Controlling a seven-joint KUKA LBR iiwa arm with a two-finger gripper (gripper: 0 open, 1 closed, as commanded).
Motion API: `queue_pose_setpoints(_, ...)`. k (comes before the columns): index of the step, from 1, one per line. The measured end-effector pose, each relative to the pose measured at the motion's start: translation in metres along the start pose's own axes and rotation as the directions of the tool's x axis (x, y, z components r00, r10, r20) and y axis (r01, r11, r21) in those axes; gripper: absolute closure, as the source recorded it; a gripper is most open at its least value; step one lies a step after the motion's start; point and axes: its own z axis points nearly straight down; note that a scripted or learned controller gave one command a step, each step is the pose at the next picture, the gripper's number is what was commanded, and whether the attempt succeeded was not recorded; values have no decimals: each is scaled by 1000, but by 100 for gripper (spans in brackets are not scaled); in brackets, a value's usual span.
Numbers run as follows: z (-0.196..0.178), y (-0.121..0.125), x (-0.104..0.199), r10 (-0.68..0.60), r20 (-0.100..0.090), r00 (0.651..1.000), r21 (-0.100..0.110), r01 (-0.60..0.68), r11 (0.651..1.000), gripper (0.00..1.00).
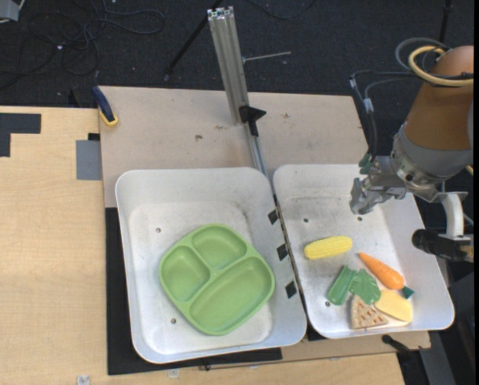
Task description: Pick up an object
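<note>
In the right bin [319,187] we see a small pile of toy food near the front corner. A yellow corn cob [328,248] lies on its side, a little apart from the rest. An orange carrot [381,269] lies at a slant just behind a yellow cheese wedge [397,304]. A green leafy piece [353,285] sits beside them, touching a brown waffle slice [368,315] at the front edge. The gripper [365,200] hangs over the back part of this bin, well apart from the corn and the other food. We cannot tell if it is spread wide or closed tight, because it looks small and dark from here. We see nothing between its tips. The grey arm [436,131] with its orange band comes in from the right. In the left bin [143,207] a green plate [216,278] with three parts lies flat. Both bins sit side by side on the table [175,127]. A metal post [230,62] stands behind them.
</note>
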Motion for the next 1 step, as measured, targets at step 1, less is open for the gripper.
queue_pose_setpoints(1,13,-9,46,1,1,1000,0,-1,1000,100)
